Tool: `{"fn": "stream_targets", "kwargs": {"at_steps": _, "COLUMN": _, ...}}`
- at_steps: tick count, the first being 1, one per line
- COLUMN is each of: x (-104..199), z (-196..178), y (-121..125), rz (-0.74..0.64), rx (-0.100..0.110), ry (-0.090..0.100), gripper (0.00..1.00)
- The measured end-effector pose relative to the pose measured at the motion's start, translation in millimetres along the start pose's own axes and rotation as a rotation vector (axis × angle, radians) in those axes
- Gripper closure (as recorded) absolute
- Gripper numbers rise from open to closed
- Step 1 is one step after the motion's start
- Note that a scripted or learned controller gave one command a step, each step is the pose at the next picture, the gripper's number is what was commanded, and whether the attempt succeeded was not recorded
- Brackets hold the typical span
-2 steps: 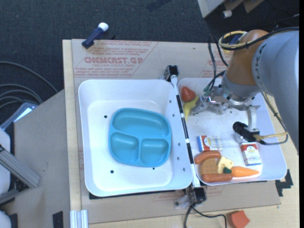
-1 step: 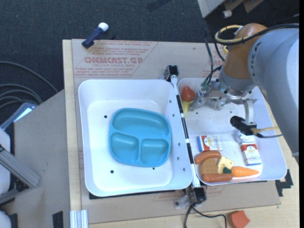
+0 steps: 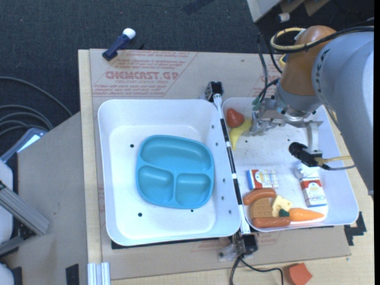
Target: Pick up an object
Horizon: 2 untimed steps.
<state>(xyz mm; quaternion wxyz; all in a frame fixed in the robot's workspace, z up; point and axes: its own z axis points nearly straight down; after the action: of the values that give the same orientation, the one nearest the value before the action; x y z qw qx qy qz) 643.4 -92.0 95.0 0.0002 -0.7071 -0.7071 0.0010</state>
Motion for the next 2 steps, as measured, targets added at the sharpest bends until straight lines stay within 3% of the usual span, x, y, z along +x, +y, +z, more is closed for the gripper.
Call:
{"fn": "stream_targets", "kwargs": {"at_steps": 1, "x": 0.3, "z": -10.0, "y": 0.4, "rz": -0.001, "rx": -0.002, "ry": -0.001, "gripper": 1.00}}
{"fn": "stream_targets", "kwargs": {"at_steps": 2, "x": 0.3, "z": -9.6, "y": -0.2, "rz": 0.000, "rx": 0.002, "ry": 0.000, "gripper": 0.00}}
